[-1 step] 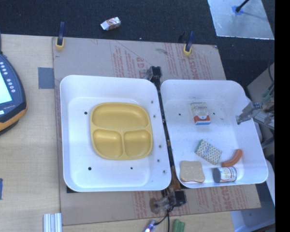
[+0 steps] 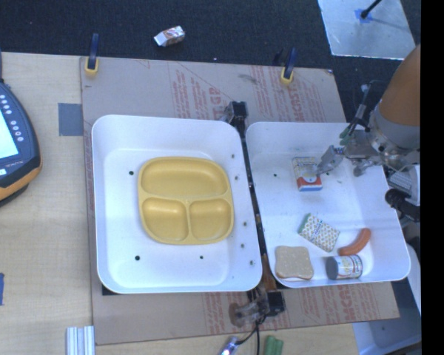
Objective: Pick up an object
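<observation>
tray (image 2: 185,200) in left bin (image 2: 111,198) | carton (image 2: 308,176), can (image 2: 345,267) in right bin (image 2: 274,154)

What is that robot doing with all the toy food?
A robot arm reaches in from the right and hangs its gripper over the right bin, close to a small carton. Nothing is picked up yet. A slice of bread, a can, a sausage and a patterned packet lie there too. The left bin holds a yellow divided plate.
</observation>
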`<action>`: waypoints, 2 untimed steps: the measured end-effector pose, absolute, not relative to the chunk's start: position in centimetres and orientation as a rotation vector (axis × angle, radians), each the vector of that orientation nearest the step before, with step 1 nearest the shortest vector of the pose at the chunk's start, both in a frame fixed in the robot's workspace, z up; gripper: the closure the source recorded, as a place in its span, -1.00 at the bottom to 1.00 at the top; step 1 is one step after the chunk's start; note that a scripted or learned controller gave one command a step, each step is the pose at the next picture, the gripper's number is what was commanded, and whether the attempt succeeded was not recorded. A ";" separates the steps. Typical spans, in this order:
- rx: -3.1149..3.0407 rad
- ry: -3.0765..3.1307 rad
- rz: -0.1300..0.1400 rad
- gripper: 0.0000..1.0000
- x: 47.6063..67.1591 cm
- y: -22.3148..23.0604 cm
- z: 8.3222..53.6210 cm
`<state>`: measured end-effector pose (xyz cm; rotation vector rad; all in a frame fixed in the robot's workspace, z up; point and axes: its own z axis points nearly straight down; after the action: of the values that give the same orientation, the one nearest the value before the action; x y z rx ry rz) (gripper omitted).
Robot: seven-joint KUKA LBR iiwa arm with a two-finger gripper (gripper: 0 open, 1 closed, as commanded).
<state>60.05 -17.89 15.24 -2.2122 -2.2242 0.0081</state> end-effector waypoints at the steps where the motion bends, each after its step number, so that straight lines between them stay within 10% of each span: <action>1: -2.213 -2.228 0.005 -1.00 64.4 -13.7 12.5; 2: -2.214 -2.226 0.007 -1.00 62.7 -13.3 9.2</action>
<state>62.73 -13.34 9.16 -2.2138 -2.2264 0.0071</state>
